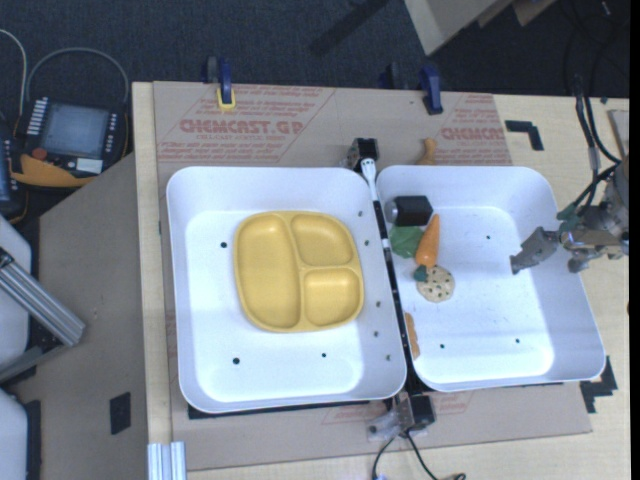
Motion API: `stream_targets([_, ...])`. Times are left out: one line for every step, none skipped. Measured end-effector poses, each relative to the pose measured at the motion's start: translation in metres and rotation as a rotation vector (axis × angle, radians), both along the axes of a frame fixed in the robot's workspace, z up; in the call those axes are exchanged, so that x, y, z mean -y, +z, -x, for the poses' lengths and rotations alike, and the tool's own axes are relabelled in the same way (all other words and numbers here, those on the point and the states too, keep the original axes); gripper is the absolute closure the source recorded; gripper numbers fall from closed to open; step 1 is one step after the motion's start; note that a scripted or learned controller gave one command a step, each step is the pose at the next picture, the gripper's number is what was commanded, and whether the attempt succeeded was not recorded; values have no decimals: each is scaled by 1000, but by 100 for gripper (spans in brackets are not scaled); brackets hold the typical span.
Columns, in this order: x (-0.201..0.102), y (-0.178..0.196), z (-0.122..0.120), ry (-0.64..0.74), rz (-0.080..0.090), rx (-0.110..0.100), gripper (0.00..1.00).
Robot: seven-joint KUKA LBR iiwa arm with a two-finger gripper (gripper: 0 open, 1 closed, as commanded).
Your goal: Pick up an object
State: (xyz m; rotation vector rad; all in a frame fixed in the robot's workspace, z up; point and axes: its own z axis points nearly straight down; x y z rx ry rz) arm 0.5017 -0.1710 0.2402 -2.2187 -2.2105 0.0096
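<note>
The right bin [500, 353] holds a small cluster at its left side: a black block [411, 209], a green leafy piece [405, 240], an orange carrot [429, 240] lying across it, and a speckled cookie [435, 285] just below. My gripper [548, 252] hangs over the right edge of this bin, well to the right of the cluster and apart from all of it. Nothing shows in its grasp.
The left bin [200, 368] bears a yellow divided plate [298, 269] in its middle. A black divider strip [385, 258] runs between the bins. Cables and the arm's wrist [600, 226] crowd the right edge. Clamps sit along the bench's back edge.
</note>
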Motion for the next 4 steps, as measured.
stream_targets([0,6,-2,4,3,12,0])
stream_targets([9,-51,2,2,0,4,0])
stream_targets([-1,-109,3,4,-1,5,0])
stream_targets([-2,-158,4,2,0,7,0])
